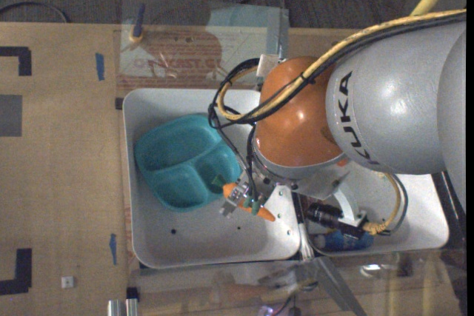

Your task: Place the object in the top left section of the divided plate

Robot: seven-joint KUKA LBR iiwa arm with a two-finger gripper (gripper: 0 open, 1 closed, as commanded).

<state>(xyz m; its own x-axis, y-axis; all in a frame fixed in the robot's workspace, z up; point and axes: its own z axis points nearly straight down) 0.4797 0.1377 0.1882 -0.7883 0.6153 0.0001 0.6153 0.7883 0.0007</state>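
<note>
the grey arm [400, 92] with its orange band [296, 118] fills the right and centre of the frame, reaching in over the two white bins. the left bin [148, 233] sits at centre-left of the frame; the right bin [422, 226] lies at lower right, mostly under the arm.

in the left bin, toward its upper left, rests a teal divided plate [185, 159], its ridges splitting it into sections. the gripper [244, 202] hangs just past the plate's lower right rim, at the frame's centre, slightly below the middle. an orange carrot-like object [255, 209] with a touch of green lies right at the fingertips, one end near the plate's edge and the pointed end aimed toward lower right. whether the claw is pinching it or spread beside it, i cannot tell. the object is outside the plate's sections, on or just above the bin floor.

a blue item [342, 239] lies in the right bin beneath the wrist.
</note>
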